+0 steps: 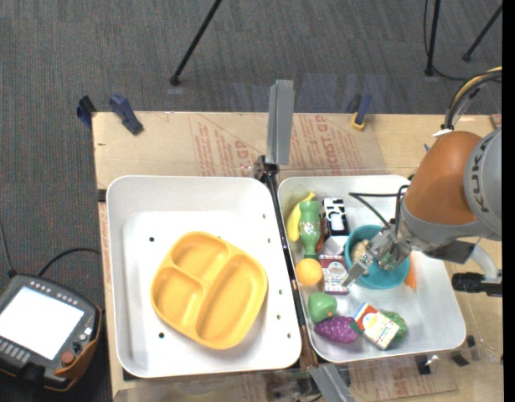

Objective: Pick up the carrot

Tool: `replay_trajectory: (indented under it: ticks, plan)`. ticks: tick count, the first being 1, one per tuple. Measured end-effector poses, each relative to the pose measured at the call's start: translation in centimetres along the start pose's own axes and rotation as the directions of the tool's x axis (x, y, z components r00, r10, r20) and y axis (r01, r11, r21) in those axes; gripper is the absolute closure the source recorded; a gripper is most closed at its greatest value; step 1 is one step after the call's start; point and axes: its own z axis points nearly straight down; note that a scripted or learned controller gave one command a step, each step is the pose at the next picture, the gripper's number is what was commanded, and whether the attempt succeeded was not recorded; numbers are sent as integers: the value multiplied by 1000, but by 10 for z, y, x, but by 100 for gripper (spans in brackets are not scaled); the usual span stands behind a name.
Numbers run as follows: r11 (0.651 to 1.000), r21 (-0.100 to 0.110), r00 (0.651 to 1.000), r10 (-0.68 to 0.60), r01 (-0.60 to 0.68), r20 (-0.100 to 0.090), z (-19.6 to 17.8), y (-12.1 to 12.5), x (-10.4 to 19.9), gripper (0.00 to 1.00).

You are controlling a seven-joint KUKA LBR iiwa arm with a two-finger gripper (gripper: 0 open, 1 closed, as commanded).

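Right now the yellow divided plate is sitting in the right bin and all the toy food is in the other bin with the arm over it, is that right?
Not quite. The camera view shows the yellow divided plate in the left bin, not the right one. The rest holds: the toy food lies in the other bin, the right bin, with the arm over it.
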Motion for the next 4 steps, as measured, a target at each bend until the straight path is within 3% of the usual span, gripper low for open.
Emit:
replay_trajectory:
  ticks: [1, 2, 3, 4]
  plan:
    - [965, -4, 965, 264, -264, 6, 2, 9, 72, 0]
    - [967, 7, 967, 254, -254, -1, -53, -2, 23, 0]
    - [954, -2, 954, 299, -299, 5, 2, 25, -5, 0]
    - [914, 0, 914, 406, -406, 3, 3, 40, -12, 0]
